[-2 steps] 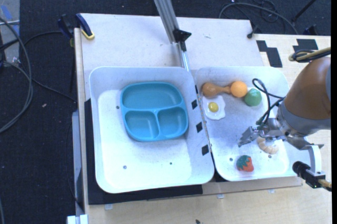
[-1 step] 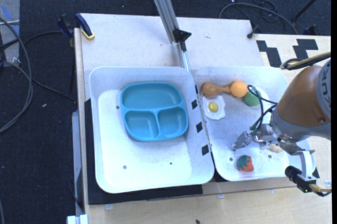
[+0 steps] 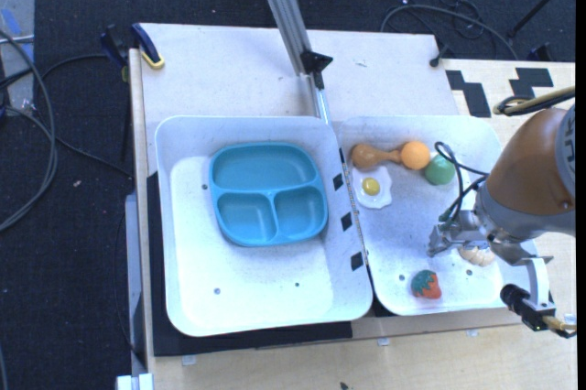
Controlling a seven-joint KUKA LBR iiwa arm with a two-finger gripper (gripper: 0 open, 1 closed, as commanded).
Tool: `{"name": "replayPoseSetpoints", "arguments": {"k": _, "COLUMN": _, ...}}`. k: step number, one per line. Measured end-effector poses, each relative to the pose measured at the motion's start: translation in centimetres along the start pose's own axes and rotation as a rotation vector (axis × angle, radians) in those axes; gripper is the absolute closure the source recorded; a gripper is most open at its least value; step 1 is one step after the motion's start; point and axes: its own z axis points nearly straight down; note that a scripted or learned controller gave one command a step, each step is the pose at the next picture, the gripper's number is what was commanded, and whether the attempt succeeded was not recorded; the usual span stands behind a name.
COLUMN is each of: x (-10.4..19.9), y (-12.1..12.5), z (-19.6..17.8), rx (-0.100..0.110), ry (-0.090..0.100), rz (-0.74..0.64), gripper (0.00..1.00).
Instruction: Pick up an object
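Camera view: gripper (image 3: 449, 241) low in right bin (image 3: 403, 287), finger state unclear; strawberry (image 3: 425, 285) just nearer, fried egg (image 3: 373, 189) farther left.

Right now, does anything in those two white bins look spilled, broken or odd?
Nothing looks spilled or broken. The blue divided tray lies flat in the left bin. The toy fried egg, strawberry and other toy foods sit scattered in the right bin.
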Motion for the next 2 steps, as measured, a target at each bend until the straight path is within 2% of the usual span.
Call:
{"name": "replayPoseSetpoints", "arguments": {"k": 1, "x": -0.2, "y": 1.0, "z": -4.6, "rx": 0.005, "ry": 0.004, "rz": -0.006, "gripper": 1.0}}
{"name": "replayPoseSetpoints", "arguments": {"k": 2, "x": -0.8, "y": 0.4, "z": -9.4, "rx": 0.006, "ry": 0.004, "rz": -0.005, "gripper": 1.0}}
